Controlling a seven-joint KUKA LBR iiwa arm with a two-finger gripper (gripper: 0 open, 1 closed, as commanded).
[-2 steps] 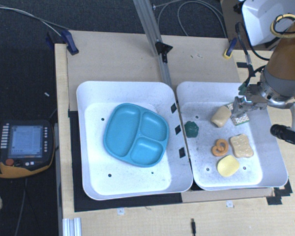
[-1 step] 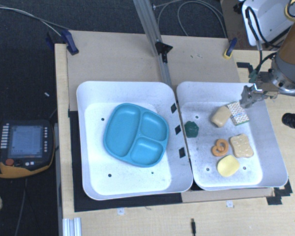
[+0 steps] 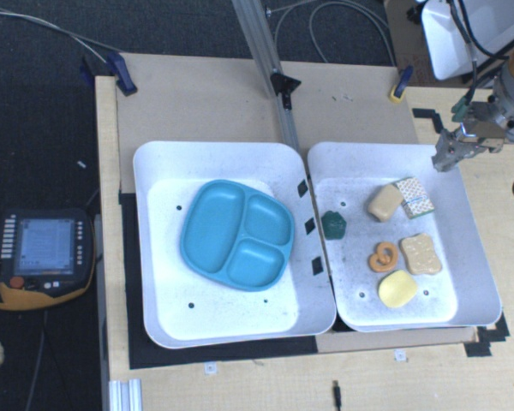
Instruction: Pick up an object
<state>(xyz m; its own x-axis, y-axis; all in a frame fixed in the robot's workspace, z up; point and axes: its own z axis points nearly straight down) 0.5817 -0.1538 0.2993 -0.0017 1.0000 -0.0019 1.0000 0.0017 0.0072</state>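
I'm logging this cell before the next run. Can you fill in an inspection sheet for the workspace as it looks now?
Surface: wooden bench bearing a left bin and a right bin, side by side.
Job's things: in the right bin, a green block, tan block, patterned block, pretzel, cracker and yellow lump.
Clutter: blue divided plate in the left bin.
Grippers: gripper above the right bin's far right corner, holding nothing visible.
Cables: white cables on the dark floor beyond the bench.
Surroundings: teach pendant on the floor, left; blue clamps on the bench edge.
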